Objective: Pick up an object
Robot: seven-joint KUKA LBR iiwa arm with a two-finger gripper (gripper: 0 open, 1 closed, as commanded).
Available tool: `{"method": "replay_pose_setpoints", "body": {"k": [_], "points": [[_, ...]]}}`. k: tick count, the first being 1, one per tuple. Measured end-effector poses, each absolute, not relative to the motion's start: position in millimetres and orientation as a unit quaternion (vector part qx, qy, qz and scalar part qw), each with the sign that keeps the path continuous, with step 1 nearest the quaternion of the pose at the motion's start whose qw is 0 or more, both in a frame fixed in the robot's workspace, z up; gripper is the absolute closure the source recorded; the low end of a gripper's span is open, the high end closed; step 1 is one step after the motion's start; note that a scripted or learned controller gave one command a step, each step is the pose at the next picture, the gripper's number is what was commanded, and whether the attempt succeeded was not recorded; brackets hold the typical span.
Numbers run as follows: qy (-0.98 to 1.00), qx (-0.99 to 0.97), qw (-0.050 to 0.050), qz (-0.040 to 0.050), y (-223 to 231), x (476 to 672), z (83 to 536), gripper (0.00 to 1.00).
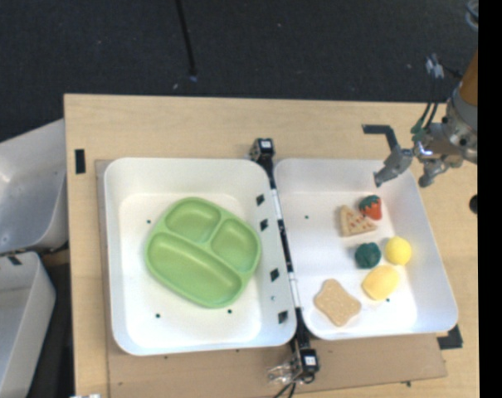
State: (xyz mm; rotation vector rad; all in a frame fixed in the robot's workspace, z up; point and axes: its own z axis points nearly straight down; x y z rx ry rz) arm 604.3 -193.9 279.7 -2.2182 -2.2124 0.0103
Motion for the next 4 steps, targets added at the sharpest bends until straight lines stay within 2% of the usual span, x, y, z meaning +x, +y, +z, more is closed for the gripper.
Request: {"method": "replay_pose_setpoints", "body": {"k": [1, 2, 3, 4], "points": [[-0.707, -0.707, -0.001, -0.0005, -193, 606.3, 287, 0.00], [-0.707, -0.708, 0.001, 0.0018, -189, 603.3, 226, 0.00], [-0.705, -0.709, 0.000, 0.0016, -195, 610.7, 169, 0.00], [-0.705, -0.710, -0.001, 0.0011, -191, 607.1, 109, 0.00]]}}
